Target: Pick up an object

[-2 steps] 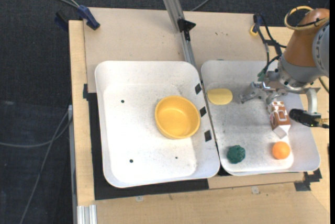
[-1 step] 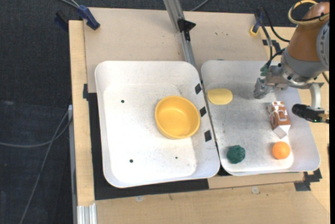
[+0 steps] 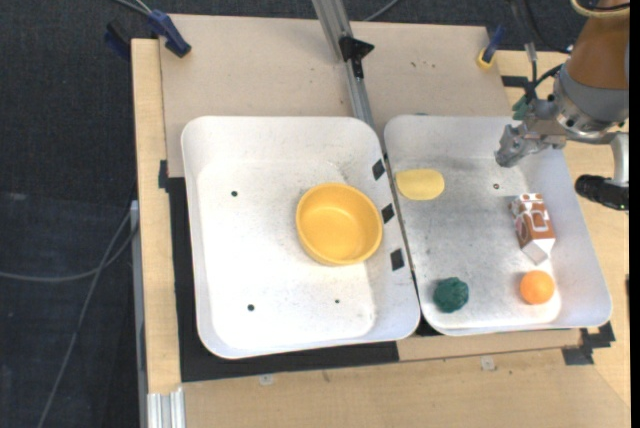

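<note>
**A:** Front of the right bin [image 3: 600,301]: orange ball [image 3: 537,287] in the near-right corner, dark green lump [image 3: 451,293] at the near-left, close to the wall beside the left bin [image 3: 215,216]. Both loose, nothing touching them.

**B:** Middle?

**A:** Small red-and-white carton [image 3: 532,223] lying just behind the ball, toward the right wall. Pale yellow flat piece [image 3: 420,184] on the right bin's left side, close to the divider. Yellow bowl [image 3: 339,223] sits upright in the left bin, toward its right half.

**B:** Gripper?

**A:** Gripper [image 3: 511,150] is at the far-right of the right bin, above the floor, carrying nothing. Can't tell whether the fingers are apart or together; too small and seen from a slant. Orange band [image 3: 600,51] and wrist are further back, at the right edge.

**B:** Nearest target?

**A:** Carton, I'd guess. Near the gripper, toward the front.

**B:** Risks?

**A:** Carton lies tilted, so fingers may land on an edge and skid it into the wall. Ball rolls if clipped off-centre. Green lump and yellow piece are tight to the walls, little finger clearance. The yellow piece is also low, so closing may pass over it.
</note>
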You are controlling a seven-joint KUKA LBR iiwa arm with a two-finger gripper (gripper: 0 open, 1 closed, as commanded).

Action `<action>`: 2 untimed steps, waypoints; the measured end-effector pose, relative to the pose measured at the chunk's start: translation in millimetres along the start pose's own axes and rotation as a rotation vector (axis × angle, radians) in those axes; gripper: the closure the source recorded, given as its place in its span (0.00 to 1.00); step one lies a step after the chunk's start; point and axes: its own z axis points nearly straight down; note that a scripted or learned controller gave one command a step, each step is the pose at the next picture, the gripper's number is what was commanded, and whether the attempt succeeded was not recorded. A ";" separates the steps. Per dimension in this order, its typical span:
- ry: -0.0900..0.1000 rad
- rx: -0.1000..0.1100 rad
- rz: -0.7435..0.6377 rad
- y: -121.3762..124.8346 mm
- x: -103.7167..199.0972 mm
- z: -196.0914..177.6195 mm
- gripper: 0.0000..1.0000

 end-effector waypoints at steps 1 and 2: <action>0.000 -0.001 0.000 11.8 -2.4 -52.7 1.00; 0.000 0.002 0.000 13.5 -2.4 -72.4 1.00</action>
